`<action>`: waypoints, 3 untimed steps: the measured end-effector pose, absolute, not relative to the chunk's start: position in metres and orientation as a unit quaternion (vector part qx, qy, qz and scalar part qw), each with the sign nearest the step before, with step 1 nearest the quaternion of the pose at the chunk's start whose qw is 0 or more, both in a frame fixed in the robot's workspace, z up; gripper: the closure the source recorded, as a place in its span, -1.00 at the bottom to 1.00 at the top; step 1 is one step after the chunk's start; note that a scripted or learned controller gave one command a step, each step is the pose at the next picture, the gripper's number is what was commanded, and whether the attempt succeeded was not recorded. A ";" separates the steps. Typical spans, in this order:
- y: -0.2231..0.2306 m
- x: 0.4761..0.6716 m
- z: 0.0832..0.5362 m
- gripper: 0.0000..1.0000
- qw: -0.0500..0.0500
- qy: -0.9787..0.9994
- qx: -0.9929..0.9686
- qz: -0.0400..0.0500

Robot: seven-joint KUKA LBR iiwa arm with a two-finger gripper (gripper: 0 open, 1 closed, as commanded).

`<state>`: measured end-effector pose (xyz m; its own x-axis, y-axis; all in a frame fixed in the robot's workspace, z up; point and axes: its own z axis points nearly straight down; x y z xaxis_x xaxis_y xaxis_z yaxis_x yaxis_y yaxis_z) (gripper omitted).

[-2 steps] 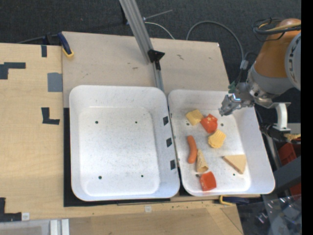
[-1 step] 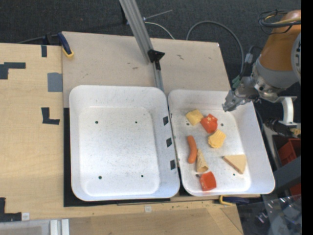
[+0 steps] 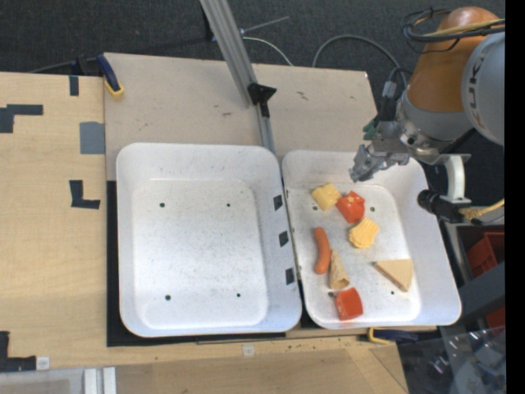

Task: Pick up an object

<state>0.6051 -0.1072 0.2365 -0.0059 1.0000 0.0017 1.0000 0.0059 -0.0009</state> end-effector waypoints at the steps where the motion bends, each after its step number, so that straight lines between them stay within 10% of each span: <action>1: -0.046 0.602 0.239 1.00 0.001 -0.710 -0.705 0.000; 3: 0.059 0.596 0.229 1.00 0.001 -0.710 -0.705 0.000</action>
